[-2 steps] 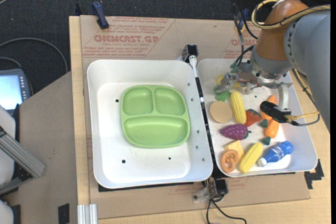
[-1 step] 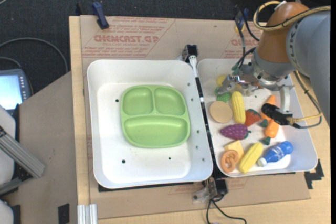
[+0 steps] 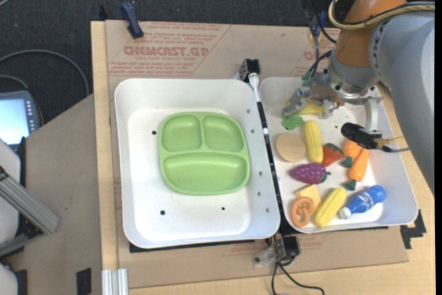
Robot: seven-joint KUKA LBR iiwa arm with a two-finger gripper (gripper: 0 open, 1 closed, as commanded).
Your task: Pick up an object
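So the hand [image 3: 306, 99] is down in the far end of the right bin [image 3: 402, 212], hanging off the grey arm [image 3: 407, 45] that comes in from the right. Honestly can't tell from this angle if it's open or clamped on anything, the wrist blocks most of it.

Right up against it on the near side there's a small yellow piece [image 3: 313, 108]. Whether that's actually gripped or just lying there, no idea. Just beside that, a bit closer to the divider, sits a green piece [image 3: 293, 122].

Going outward from there, everything else to grab is still lying in that same bin:
- a corn cob [image 3: 313, 140] next to a tan disc [image 3: 290, 146]
- a red piece [image 3: 332, 154] and a carrot [image 3: 359, 164] to its right
- purple grapes [image 3: 308, 172] around the middle
- toward the near edge a yellow wedge [image 3: 311, 193], an orange curled piece [image 3: 302, 211], a second yellow cob [image 3: 331, 206] and a blue bottle [image 3: 363, 200]

The left bin [image 3: 138, 148] has a green divided plate [image 3: 204, 152] lying flat in the middle of it. Both bins sit on a cardboard-covered bench [image 3: 173, 52], with a blue clamp [image 3: 131, 18] at its far left corner.
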